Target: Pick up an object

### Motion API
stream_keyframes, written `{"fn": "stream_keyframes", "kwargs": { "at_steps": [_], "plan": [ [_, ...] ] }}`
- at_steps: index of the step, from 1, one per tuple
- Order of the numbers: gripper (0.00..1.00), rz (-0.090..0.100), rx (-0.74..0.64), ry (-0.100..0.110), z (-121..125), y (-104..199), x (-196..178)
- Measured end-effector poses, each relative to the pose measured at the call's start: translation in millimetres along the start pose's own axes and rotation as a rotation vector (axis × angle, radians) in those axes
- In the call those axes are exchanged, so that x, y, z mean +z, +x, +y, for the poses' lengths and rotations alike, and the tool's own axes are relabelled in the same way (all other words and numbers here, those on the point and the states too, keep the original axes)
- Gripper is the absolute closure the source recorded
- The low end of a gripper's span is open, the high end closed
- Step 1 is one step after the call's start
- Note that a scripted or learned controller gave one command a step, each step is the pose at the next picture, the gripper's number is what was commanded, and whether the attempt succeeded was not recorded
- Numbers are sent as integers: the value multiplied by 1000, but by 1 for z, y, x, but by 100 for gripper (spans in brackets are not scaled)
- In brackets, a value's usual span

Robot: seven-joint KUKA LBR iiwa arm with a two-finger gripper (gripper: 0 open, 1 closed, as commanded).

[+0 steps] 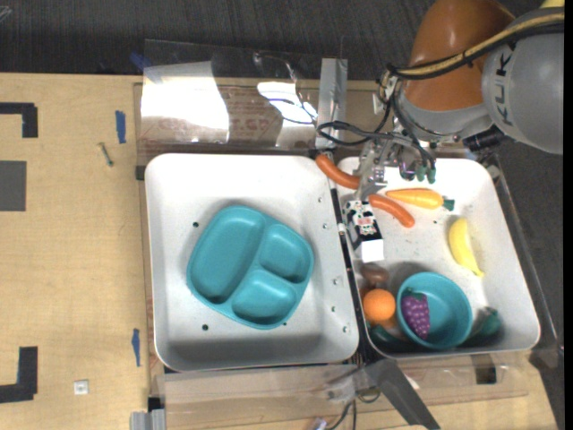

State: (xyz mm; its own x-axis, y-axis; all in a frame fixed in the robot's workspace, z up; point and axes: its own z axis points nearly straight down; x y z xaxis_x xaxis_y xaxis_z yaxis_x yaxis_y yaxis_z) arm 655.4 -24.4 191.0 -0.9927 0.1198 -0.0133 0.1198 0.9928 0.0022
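A wooden bench [63, 267] carried 2 white bins side by side. The left bin [170, 186] held a teal divided plate [251, 264]. The gripper [370, 179] hung over the far left corner of the right bin [510, 267], close to an orange sausage [337, 170]; how it was set, I cannot tell, because cables covered it. Nearby lay a carrot [416, 198], a banana [463, 245], an orange [379, 305] and a teal bowl [448, 305] with grapes [415, 313].

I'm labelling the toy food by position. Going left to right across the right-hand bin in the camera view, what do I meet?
Orange → purple grapes inside the teal bowl → banana. The hot dogs and carrot near the gripper overlap in order, so I leave them out.
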Motion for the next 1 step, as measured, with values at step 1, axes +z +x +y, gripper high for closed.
{"fn": "stream_keyframes", "kwargs": {
  "at_steps": [1],
  "plan": [
    [100, 8, 384, 3, 11, 39, -52]
  ]
}}
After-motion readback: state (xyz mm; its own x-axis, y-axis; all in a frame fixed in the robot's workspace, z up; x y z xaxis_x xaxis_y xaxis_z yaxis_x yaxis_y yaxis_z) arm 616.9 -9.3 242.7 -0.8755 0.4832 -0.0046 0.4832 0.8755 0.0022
